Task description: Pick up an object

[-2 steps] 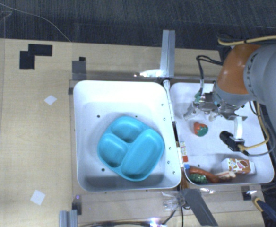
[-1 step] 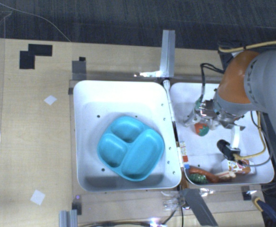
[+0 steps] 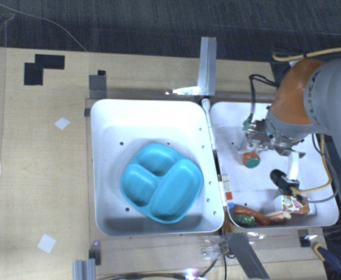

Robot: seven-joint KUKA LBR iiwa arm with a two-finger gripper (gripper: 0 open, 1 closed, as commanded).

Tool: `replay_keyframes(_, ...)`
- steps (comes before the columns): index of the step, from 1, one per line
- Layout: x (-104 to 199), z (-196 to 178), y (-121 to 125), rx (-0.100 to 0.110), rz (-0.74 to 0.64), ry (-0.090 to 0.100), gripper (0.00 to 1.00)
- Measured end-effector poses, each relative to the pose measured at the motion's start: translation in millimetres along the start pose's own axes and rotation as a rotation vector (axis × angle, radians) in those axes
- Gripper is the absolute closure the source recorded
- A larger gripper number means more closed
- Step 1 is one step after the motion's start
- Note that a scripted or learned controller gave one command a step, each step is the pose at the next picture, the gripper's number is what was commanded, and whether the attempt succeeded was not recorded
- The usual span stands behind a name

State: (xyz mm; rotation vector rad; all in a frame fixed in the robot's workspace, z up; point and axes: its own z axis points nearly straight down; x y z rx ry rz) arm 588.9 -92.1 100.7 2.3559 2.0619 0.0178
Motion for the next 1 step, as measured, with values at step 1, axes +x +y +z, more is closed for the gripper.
replay_keyframes(1, 74.7, -83.9, 14.9, 0.014, 0.206, -0.003, 1.0)
